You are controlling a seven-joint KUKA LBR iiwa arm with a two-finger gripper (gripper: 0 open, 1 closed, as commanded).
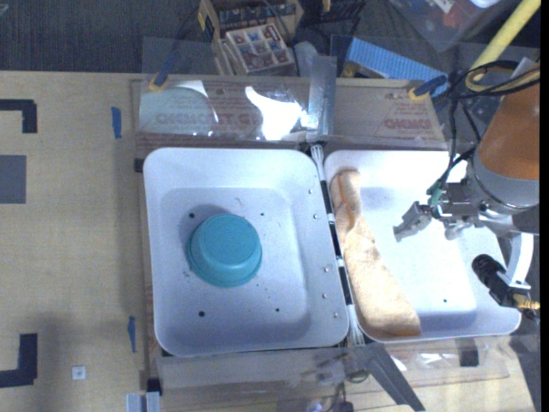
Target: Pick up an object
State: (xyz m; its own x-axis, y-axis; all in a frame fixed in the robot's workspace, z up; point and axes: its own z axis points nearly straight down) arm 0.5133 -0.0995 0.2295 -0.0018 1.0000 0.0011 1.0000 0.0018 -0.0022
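While the hand (410,223) is hanging spread and holding nothing over the right bin (446,316), the tan cloth (369,269) and teal bowl (225,248) are lying ungrasped.

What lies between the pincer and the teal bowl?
In the camera view, the long tan cloth-like strip along the right bin's left wall, then the two bins' adjoining rims, separate the pincer from the round teal plastic bowl.
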